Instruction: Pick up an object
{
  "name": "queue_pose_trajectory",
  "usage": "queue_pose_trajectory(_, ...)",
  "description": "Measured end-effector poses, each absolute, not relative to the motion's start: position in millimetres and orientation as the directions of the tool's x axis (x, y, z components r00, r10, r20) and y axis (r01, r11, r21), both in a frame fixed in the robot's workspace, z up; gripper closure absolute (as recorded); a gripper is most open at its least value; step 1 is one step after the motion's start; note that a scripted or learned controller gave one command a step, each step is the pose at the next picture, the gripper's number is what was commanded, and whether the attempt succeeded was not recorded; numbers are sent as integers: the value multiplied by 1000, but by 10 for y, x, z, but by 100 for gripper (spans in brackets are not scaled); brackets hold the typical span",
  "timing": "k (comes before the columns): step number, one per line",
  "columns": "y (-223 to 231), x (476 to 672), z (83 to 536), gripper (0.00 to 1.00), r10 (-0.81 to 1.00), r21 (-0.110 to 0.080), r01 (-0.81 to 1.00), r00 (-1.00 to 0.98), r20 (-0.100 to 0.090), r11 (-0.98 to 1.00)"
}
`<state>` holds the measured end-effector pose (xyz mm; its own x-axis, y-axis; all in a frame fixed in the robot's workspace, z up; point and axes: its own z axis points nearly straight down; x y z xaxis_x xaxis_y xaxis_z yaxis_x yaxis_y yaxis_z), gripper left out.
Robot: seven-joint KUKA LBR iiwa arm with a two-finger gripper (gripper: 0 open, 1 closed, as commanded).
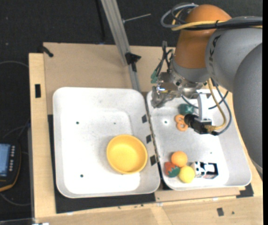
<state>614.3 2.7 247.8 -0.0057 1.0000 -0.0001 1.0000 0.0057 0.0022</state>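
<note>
Gripper [164,95] hangs over the right bin's [227,165] far-left corner; finger state cannot be told from this angle. Just right of it lie a small teal piece [187,108] and an orange ring-shaped piece [181,122]. Nearer the camera: smooth round orange ball [179,159], yellow ball [187,174], black-white block [205,169]. Glossy yellow bowl [126,153] sits upright in left bin [78,125].

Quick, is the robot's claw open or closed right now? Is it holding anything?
End effector: cannot be told from this view. It hangs over the far end of the right bin, with nothing visibly held.
</note>
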Motion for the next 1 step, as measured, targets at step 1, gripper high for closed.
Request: queue_pose_trajectory(1, 469, 6314, 2541, 100, 1000, 3, 1000, -6, 1, 6)
